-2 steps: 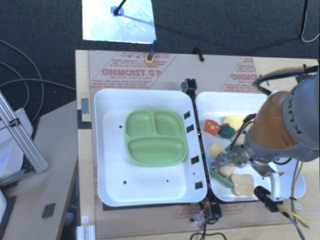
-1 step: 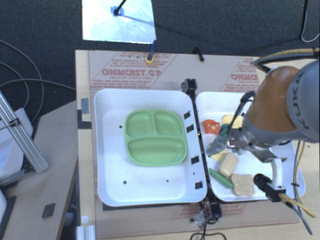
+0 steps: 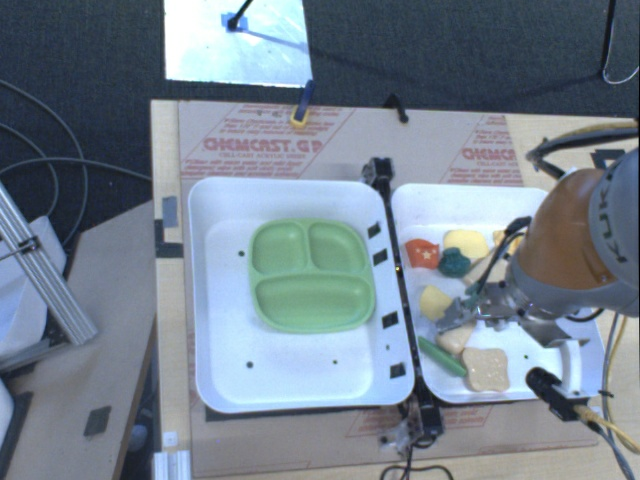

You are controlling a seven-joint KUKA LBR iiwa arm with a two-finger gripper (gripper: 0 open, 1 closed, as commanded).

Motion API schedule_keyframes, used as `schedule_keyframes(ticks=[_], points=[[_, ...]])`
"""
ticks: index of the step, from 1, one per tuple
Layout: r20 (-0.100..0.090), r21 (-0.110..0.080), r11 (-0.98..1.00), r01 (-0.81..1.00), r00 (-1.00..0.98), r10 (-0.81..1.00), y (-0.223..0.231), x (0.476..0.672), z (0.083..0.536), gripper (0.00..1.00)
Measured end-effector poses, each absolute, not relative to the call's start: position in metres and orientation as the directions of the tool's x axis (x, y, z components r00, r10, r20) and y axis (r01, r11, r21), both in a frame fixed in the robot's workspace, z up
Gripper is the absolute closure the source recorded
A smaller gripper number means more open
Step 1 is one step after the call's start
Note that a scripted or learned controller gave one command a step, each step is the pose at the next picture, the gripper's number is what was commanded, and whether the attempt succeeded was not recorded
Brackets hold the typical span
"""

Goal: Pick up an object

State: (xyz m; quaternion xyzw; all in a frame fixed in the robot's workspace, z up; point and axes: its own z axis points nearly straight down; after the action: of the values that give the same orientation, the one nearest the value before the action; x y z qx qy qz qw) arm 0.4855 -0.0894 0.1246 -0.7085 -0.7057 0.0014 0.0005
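Gripper [image 3: 458, 317] sits low in right bin [image 3: 520, 200], grip state unreadable, among crowded food just beside toast slice [image 3: 486, 369]; risk: nudging yellow piece [image 3: 435, 300] or grabbing nothing.

Glossy green plastic tray [image 3: 309, 274]; smooth white plastic bins [image 3: 220, 298]; matt cardboard [image 3: 262, 146]

A robotics lab: cardboard-topped bench [image 3: 260, 138], loose cables [image 3: 60, 168], aluminium framing [image 3: 40, 268]

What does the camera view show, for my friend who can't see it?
A grey and orange robot arm lowers its tool over toy food in the right white bin. The left white bin holds a green divided plate.
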Motion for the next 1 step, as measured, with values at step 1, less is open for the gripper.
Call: schedule_keyframes(ticks=[1], points=[[0.001,0.01,0.01,1.0,-0.01,1.0,-0.0269,0.4883,0.2363,0.0]])
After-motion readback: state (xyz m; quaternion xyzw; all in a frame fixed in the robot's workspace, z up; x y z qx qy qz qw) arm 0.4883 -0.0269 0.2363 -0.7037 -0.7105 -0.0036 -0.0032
